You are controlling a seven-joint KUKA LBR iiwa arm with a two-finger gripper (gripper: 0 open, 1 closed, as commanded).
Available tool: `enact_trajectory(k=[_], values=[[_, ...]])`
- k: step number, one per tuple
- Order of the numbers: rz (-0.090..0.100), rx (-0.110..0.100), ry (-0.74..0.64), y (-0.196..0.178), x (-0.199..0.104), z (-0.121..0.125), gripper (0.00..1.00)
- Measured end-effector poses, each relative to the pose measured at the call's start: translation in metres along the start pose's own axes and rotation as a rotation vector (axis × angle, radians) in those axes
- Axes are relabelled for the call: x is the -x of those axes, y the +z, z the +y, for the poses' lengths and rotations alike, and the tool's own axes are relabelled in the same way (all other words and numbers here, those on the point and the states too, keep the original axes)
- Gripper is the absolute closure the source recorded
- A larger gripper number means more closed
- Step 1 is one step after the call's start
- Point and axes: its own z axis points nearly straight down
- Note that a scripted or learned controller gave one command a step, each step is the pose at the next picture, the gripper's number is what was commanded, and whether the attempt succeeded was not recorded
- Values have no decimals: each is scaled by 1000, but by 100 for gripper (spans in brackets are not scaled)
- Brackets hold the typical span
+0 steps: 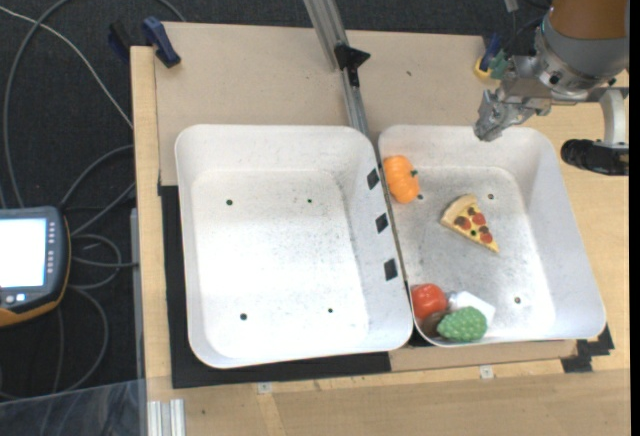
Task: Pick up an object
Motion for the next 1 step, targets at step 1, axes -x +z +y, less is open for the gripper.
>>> enact_trajectory(k=[1], values=[[1,-2,-2,1,-56,-22,100]])
